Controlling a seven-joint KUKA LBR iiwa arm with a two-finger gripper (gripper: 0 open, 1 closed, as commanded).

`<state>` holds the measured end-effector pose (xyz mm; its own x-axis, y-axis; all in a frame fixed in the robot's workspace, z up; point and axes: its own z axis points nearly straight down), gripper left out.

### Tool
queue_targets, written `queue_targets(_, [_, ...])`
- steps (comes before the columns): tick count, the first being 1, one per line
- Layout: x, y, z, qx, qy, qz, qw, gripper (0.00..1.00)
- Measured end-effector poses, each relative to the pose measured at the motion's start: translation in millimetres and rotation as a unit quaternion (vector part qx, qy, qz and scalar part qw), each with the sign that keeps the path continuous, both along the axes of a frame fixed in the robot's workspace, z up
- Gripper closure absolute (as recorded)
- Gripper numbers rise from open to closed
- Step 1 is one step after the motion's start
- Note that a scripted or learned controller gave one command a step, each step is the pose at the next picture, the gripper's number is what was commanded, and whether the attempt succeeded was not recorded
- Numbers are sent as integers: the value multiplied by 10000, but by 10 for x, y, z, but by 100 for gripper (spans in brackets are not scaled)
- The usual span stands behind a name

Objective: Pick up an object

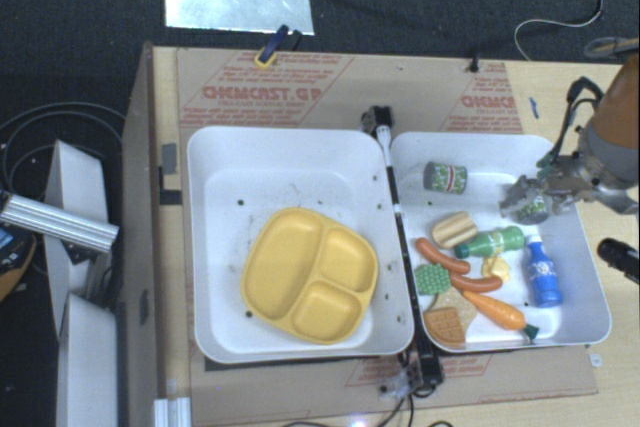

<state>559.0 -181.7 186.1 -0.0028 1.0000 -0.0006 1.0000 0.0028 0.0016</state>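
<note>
My gripper (527, 199) hangs low over the right bin (590, 315), near its far right side, with the grey and orange arm (612, 140) coming in from the right. Just below it lie a green bottle (492, 241) and a blue bottle (541, 273). To its left a small can (445, 177) lies on its side. A bread piece (453, 228), a red sausage (442, 255), a carrot (492, 308), a green leafy piece (432, 278) and a waffle wedge (447, 325) fill the bin's near left part. A small greenish shape sits right at the gripper tip; what it is stays unclear.
The left bin (215, 215) holds a yellow divided plate (310, 273). A black divider rail (398, 215) runs between the bins. Cardboard (300, 85) lies beneath them. Cables and metal brackets (60, 225) crowd the left side.
</note>
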Motion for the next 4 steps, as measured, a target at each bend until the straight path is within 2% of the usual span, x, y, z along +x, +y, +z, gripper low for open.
queue_targets(1, [157, 504, -921, -2, -9, -7, 10000, 0])
queue_targets(2, [-3, 970, -957, -19, -82, -11, 10000, 0])
queue_targets(3, [801, 847, -984, -4, -42, 10, 10000, 0])
queue_targets(4, [1117, 816, -979, -9, -26, 14, 10000, 0])
